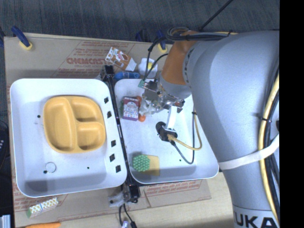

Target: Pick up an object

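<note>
My gripper (pixel 148 106) reaches down into the upper part of the right bin (pixel 199 167), right beside a small red and purple packet (pixel 130 108) that lies at the bin's upper left. A small orange bit (pixel 141 118) shows just below the packet, next to the gripper. Near the bin's front edge a green bumpy ball (pixel 140 162) rests on a yellow sponge (pixel 151 165). A yellow divided tray (pixel 74 123) lies in the left bin (pixel 23 175).
The grey arm covers the right bin's right side. Behind the bins on the cardboard lie a small printed box (pixel 116 57) and a blue object (pixel 126 74). A clear ring (pixel 50 167) lies in the left bin's front.
</note>
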Controlling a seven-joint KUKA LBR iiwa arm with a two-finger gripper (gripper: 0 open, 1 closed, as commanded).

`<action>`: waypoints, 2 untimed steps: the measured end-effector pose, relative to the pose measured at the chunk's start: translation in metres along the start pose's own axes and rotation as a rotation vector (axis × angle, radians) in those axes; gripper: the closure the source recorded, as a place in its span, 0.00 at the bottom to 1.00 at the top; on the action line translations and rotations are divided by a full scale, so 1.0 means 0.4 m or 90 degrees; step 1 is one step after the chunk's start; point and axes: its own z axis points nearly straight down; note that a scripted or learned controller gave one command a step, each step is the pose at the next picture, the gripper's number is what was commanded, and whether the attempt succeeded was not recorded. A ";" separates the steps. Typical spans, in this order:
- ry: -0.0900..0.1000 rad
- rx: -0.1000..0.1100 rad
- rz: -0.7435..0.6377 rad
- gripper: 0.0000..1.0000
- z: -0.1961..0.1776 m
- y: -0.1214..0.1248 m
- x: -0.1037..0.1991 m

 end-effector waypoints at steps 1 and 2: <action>0.000 0.000 -0.001 0.00 0.000 0.000 0.000; 0.000 0.001 -0.004 1.00 -0.025 0.000 0.001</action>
